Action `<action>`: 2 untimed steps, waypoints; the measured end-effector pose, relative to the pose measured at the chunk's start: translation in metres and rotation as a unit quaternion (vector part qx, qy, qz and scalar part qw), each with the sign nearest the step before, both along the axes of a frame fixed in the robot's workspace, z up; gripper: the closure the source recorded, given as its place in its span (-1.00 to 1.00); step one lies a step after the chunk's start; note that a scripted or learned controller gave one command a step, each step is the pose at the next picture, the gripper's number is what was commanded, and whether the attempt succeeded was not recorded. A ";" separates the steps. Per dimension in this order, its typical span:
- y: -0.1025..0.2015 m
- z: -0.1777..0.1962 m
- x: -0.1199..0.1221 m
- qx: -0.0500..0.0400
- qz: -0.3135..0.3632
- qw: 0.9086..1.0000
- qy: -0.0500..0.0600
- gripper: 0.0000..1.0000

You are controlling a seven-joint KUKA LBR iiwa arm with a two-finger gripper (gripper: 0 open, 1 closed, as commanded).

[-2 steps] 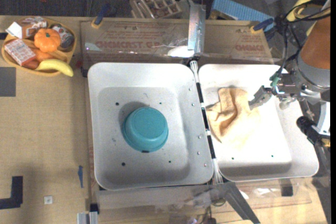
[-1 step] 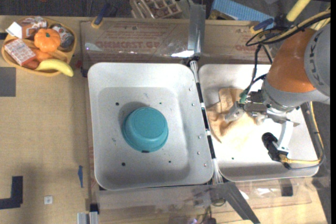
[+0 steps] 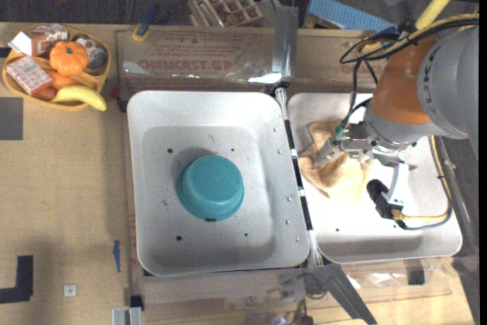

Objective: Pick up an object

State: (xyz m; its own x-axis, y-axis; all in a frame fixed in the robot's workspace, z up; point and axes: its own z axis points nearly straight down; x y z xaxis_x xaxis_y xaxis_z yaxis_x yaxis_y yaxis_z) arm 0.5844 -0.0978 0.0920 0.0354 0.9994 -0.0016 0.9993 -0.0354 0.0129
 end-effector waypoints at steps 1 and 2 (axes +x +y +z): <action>-0.004 0.011 0.001 -0.001 -0.004 1.000 -0.004 1.00; 0.041 0.093 0.054 0.000 0.067 0.998 0.006 1.00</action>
State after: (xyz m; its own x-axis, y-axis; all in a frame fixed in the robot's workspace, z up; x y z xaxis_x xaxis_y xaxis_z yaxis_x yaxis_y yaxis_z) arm 0.6385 -0.0572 0.1851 -0.0989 0.9951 -0.0014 0.9951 0.0989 0.0014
